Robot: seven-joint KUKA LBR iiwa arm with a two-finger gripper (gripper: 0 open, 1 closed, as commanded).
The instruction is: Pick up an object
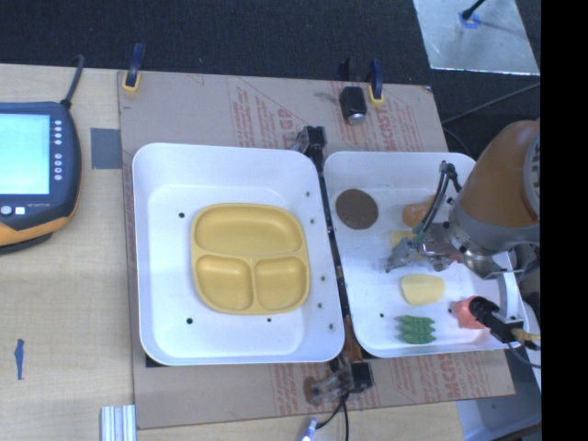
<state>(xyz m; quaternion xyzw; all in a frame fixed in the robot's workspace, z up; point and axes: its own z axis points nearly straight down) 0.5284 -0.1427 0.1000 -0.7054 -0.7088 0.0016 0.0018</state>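
Observation:
My gripper (412, 253) hangs low in the right bin (367, 338), near its middle. Just below it lies a pale yellow lump (423, 289). A small yellow piece (400, 238) sits right at its left side, partly hidden. A brown round disc (356, 208) lies up and to the left, and an orange item (417, 213) sits just above the gripper. A green item (415, 330) and a red-orange item (469, 312) lie near the bin's front edge. Nothing is visibly held.
The left bin (165, 246) holds a yellow divided plate (250, 257). A teach pendant (32, 168) rests on the bench at far left. Clamps (354, 102) stand along the cardboard's back edge. The arm's orange band (501, 177) covers the right bin's right side.

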